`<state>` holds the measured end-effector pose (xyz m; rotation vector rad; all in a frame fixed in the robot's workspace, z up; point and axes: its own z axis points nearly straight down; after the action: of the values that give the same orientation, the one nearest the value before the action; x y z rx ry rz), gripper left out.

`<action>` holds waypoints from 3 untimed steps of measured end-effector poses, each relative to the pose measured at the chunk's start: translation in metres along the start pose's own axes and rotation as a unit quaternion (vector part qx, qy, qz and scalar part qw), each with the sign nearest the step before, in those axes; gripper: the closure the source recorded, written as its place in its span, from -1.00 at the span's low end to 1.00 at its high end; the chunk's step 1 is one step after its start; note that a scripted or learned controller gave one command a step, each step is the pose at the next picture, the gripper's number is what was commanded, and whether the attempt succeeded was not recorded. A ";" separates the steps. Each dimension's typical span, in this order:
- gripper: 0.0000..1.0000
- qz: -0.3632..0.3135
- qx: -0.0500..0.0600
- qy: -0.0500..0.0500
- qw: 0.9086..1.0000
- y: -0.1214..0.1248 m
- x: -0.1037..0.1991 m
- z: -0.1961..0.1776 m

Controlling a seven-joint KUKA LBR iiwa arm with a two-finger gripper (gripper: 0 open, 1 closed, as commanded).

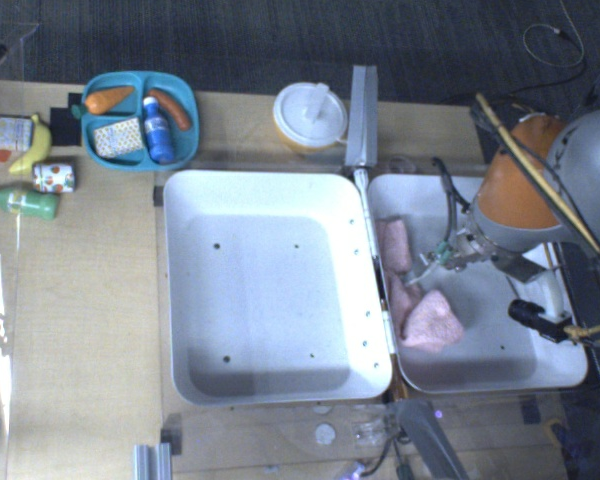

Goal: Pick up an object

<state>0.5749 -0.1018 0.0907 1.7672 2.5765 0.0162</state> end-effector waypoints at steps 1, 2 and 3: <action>-1.00 -0.030 0.007 0.004 1.000 0.044 0.037 -0.093; -1.00 -0.067 0.009 0.005 0.998 0.016 0.023 -0.091; -1.00 -0.062 0.009 0.005 0.998 -0.026 -0.024 -0.031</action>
<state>0.5589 -0.1335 0.1219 1.6136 2.6962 -0.0005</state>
